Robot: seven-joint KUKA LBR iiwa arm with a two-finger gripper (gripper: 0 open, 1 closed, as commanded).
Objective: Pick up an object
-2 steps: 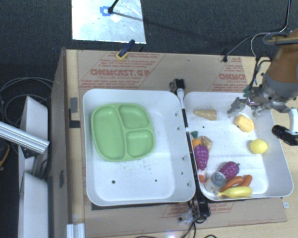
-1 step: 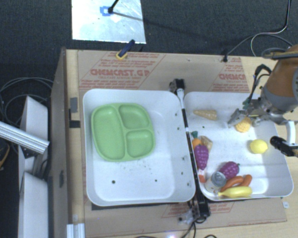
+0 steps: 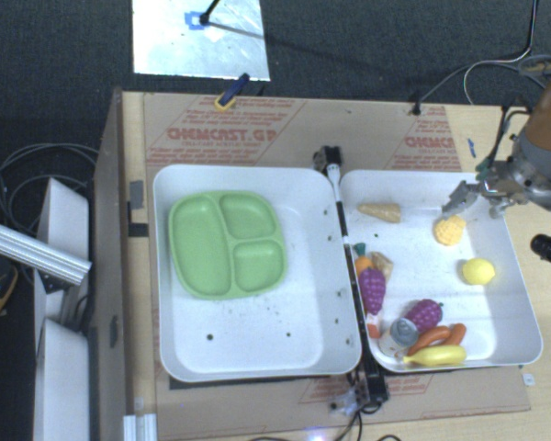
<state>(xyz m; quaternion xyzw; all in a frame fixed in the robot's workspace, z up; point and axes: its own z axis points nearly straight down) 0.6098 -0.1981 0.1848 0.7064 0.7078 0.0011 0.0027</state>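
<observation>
Two shallow white bins sit side by side on a cardboard-covered bench, the left bin holding a green divided plate and the right bin scattered with toy food. At the right edge of the frame the grey arm reaches in, its gripper hanging over the upper right of the right bin with its two fingers spread apart and nothing between them. Just below and left of the fingers lies a small yellow corn-like piece, the nearest candidate for a pick; whether a finger touches it cannot be told from this angle. Further down sits a yellow lemon, apart from its neighbours, and toward the upper middle of the bin a pale wedge-shaped piece lies alone. Along the bin's left wall and lower edge the items crowd together: a purple grape bunch, a second purple bunch, a grey round piece, an orange carrot and a yellow banana. These look like light, hollow plastic pieces, probably stiff and somewhat slick, so a rounded one could squirt out of a pinch. The corn piece would likely be best taken across its narrow middle, fingers squarely on either side, with the bumpy surface perhaps lending some grip.
</observation>
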